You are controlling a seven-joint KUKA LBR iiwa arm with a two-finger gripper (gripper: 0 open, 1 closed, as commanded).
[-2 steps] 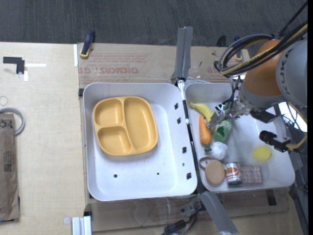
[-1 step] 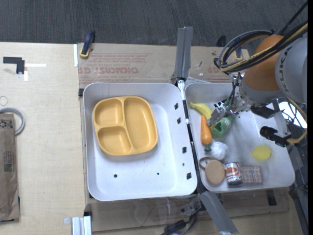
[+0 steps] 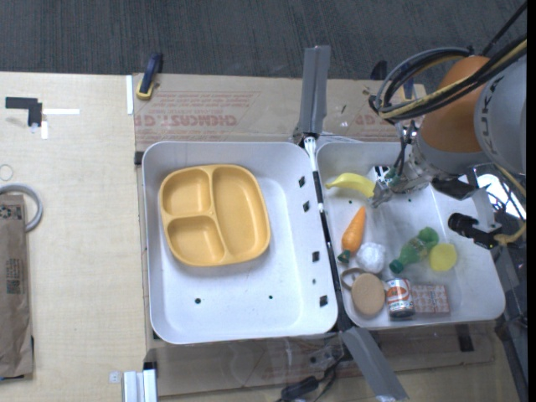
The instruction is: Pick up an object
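Over the right bin [image 3: 494,296], gripper [image 3: 383,193] hangs low at the banana's [image 3: 352,183] right end, whether spread or closed I cannot tell, banana's long axis running leftward from it, possibly touching, carrot [image 3: 354,229] just below.

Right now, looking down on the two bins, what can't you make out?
- Tool: too small and dark beside the banana to tell open from shut.
- Can: label too small to read.
- Brown bag: cut off by the left edge.
- Arm: cut off by the right edge.
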